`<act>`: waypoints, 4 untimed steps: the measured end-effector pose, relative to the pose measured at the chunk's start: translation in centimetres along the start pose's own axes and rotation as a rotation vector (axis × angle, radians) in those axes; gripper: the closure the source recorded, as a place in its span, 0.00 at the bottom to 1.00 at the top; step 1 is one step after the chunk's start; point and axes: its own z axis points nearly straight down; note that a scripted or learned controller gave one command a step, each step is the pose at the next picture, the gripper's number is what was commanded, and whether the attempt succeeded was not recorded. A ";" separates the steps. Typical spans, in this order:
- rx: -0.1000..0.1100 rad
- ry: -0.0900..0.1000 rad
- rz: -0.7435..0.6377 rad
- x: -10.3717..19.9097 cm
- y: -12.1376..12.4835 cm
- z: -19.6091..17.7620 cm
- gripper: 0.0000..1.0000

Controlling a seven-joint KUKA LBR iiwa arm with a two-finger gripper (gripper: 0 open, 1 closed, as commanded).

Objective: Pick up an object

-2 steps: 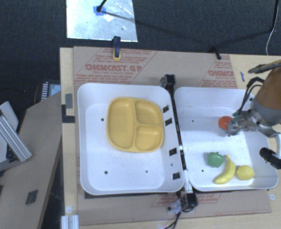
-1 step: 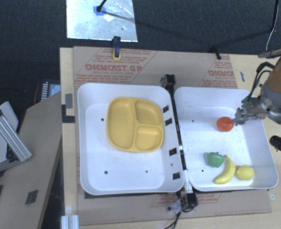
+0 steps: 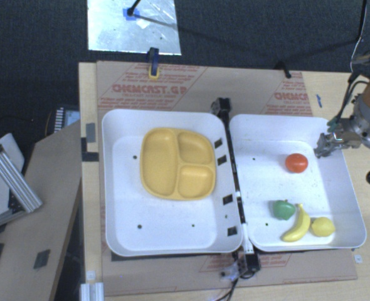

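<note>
Banana [image 3: 296, 226] (well apart) lies below gripper [image 3: 323, 145].

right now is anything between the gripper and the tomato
Nothing visible is. The gripper sits at the right bin's right rim, and the tomato lies just left of it on bare white floor. The pepper, banana and lemon lie nearer the bin's front edge, off that line.
</note>
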 end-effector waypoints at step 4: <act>0.003 0.004 -0.005 16.0 5.5 -4.5 1.00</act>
